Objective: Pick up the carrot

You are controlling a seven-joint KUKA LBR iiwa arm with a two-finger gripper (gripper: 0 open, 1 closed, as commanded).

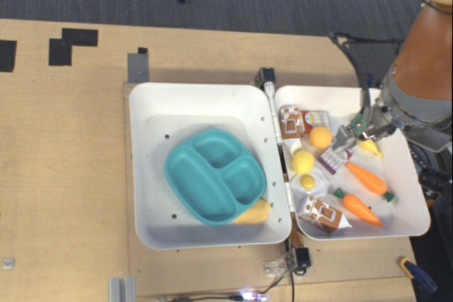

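Wooden bench [64, 173] is bearing two white bins on grey carpet; the gripper [352, 132] is hovering over the right bin [417, 219], fingers parted and holding nothing, so the pick is not yet made. Two carrots [367, 178] [361, 208] are lying just below it among small packets and yellow fruit, while the left bin [145, 152] is holding a teal divided plate [214, 175]

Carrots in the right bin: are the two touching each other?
Apart. The camera view shows white bin floor between the upper carrot and the lower carrot.
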